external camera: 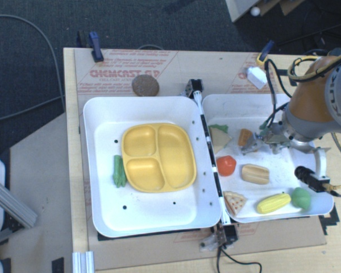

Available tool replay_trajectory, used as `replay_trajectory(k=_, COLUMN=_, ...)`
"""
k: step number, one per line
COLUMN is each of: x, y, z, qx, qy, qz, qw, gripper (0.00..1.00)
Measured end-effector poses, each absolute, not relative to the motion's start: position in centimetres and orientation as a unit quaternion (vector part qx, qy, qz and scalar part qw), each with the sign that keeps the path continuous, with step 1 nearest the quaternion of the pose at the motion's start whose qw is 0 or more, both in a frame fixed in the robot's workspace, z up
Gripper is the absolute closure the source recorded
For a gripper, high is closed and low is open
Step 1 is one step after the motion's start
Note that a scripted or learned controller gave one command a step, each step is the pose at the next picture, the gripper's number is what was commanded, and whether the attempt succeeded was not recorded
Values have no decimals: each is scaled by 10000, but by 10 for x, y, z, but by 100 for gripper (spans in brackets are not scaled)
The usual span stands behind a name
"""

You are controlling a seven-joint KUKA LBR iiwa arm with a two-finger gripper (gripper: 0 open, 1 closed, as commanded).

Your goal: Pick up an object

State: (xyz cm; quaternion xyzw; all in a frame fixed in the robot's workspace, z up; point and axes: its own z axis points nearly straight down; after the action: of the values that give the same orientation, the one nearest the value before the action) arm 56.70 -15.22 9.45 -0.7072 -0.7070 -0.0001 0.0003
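Bench with two shallow white bins side by side. Left bin (102, 209): one yellow divided plate (158, 156) in the middle, one green pod (119, 171) lying just beside the plate's left edge. Right bin (324, 208): a pale green wedge (219, 135) at the upper left, a small orange piece (245, 137) near it, a red tomato (226, 165) by the dividing wall, a tan bread roll (255, 174) mid-bin, a triangular pizza slice (235, 201) at the lower left, a yellow corn cob (273, 202) and a round green piece (301, 198) along the lower wall. Gripper (254, 144): low over the right bin, beside the small orange piece (whether its tips are spread or closed, and whether anything sits between them, cannot be told at this size). Likeliest item for picking, judged by nearness: the orange piece. Handling estimate: toy food, probably light, stiff and smooth-skinned, so apt to slide or squirt out under a pinch; not fragile. Suggested hold: across its narrower width, squarely at the middle, jaws low enough to get below the widest part. The tomato and roll lie apart from it, so crowding looks slight.
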Motion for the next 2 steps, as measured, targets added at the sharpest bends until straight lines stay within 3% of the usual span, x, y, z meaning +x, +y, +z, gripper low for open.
replay_trajectory(k=1, x=596, y=-128, z=85, qx=-7067, qy=-7075, qz=-6, qw=-7, gripper=0)
replay_trajectory(k=2, x=625, y=-148, z=85, qx=-7068, qy=-7075, qz=-1, qw=-10, gripper=0)
